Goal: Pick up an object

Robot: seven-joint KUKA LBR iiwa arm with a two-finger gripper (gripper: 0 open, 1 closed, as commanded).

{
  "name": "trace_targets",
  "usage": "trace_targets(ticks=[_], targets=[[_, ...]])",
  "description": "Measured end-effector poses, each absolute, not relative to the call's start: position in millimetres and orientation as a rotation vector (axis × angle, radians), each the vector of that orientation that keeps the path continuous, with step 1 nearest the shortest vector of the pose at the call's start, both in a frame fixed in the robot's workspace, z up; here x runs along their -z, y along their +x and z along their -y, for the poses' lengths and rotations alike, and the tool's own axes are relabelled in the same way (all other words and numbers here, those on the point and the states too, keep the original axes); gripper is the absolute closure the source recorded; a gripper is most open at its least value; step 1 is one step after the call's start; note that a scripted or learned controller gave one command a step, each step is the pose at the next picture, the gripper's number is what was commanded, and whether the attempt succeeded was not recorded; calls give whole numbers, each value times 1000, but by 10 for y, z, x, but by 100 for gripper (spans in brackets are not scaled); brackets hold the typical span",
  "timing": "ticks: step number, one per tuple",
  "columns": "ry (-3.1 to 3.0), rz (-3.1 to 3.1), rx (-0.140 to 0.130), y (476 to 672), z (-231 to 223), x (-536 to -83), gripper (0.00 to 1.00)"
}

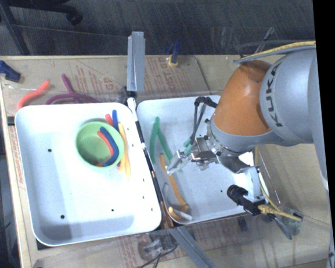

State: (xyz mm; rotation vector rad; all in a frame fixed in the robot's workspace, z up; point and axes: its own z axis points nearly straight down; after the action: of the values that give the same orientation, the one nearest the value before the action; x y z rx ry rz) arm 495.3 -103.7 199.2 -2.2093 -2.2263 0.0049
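My gripper (174,162) hangs low over the left half of the right bin (212,209), pointing left. A green curved tool (158,138) lies just up and left of it, along the bin's left wall. A wooden spoon (176,198) lies below the gripper, near the bin's front left corner. A small teal piece (188,141) shows close to the gripper's upper side; I cannot tell whether it is touched. In the left bin (56,193) a green bowl (96,144) stands with red, blue, yellow and orange sticks (117,142) across its right rim.
The arm's grey and orange body (253,108) covers the right bin's right half. Orange (33,94) and purple (65,97) strips lie on the bench behind the left bin. Blue clamps (3,69) sit at the bench's back edge.
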Motion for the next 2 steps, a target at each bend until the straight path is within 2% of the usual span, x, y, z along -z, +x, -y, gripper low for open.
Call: trace_targets(ticks=[1,2], targets=[[-2193,2262,-9,5003,1164,-936,0],[-2175,2269,-7,5008,1130,-1028,100]])
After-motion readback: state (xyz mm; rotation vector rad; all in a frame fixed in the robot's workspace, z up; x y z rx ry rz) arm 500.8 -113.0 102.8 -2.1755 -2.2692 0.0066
